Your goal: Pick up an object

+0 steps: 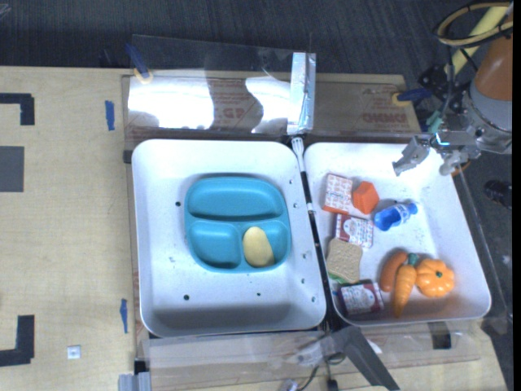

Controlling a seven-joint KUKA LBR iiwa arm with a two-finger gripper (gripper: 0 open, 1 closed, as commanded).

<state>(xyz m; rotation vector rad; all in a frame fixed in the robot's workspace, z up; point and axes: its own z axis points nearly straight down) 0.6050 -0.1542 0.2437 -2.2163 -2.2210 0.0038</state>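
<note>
My gripper (429,160) hangs over the far right corner of the right bin (468,218), open, with nothing between its fingers. Below and left of it in that bin lie a blue bottle (395,215), an orange piece (365,196) and a red-and-white packet (338,192). Further forward sit a small pink-and-white carton (355,230), a tan cracker (344,260), a carrot (404,285), an orange pumpkin (434,277) and a can (359,297). In the left bin (155,218) a blue divided tray (232,218) holds a yellow lemon-like piece (258,246).
A clear plastic panel (220,96) stands behind the left bin. Yellow cable loops (472,23) and the arm's orange band (495,76) sit at the upper right. Wooden bench top (57,218) stretches to the left with black corner marks.
</note>
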